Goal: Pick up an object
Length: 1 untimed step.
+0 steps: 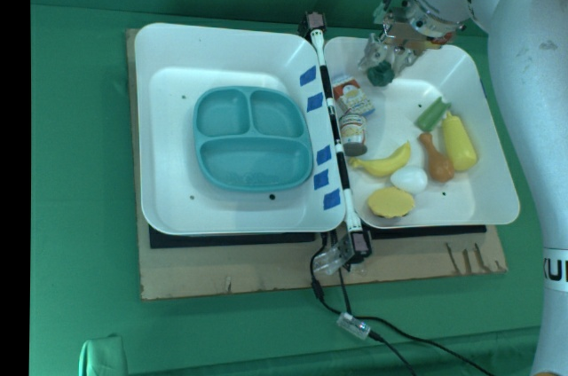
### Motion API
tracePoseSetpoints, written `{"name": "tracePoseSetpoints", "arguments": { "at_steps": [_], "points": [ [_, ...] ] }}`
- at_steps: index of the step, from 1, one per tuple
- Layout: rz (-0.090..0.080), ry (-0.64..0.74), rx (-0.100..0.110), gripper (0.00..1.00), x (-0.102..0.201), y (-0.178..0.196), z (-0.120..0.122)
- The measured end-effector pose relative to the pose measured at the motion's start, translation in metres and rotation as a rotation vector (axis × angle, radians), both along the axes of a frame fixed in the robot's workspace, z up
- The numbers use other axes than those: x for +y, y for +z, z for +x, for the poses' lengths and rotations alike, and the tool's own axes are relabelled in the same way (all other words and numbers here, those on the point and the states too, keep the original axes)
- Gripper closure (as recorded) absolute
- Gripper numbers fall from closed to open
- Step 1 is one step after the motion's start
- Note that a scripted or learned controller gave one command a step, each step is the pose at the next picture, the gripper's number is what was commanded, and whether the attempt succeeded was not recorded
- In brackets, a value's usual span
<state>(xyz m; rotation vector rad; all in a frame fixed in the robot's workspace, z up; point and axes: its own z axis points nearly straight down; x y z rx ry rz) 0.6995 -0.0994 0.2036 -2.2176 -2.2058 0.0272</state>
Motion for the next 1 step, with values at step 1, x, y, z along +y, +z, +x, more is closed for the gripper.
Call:
{"name": "tracePoseSetpoints", "arguments": {
  "at_steps": [1],
  "points": [
    [0.001, 0.002, -0.034, 1.00, 0.0343, 0.0992, -0.0453]
  ]
}}
